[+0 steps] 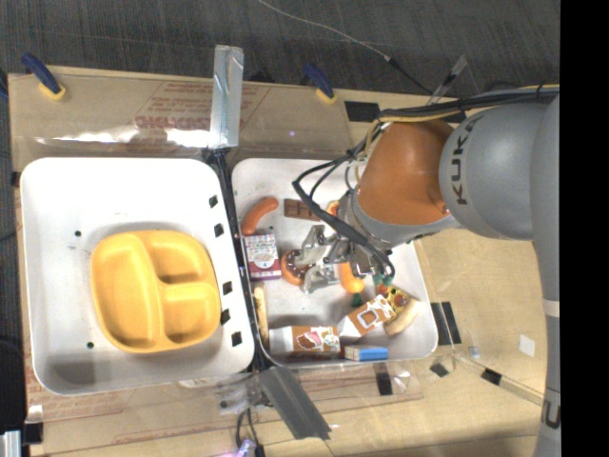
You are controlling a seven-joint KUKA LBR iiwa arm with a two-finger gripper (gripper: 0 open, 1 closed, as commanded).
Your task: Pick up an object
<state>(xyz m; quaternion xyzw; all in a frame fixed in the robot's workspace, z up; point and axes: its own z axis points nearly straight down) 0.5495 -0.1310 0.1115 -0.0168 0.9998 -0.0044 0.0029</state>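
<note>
My gripper (317, 263) hangs low over the middle of the right bin (285, 174), among small toy food items. Its metal fingers point toward the bin floor near a brown doughnut-like piece (293, 267) and an orange piece (352, 280). A sausage (258, 213) lies at the bin's upper left. A small pink-and-white carton (260, 252) sits left of the gripper. A chocolate bar piece (303, 209) lies just above the gripper. A pizza slice (385, 310) and a brown packet (315, 340) lie along the bin's lower side. I see nothing clearly between the fingers.
The left bin (57, 193) holds a yellow divided tray (155, 288). A thin yellow stick (259, 312) lies by the wall between the bins. A blue-tipped tube (366, 352) rests at the right bin's lower edge. The arm's orange wrist (404, 174) covers the bin's upper right.
</note>
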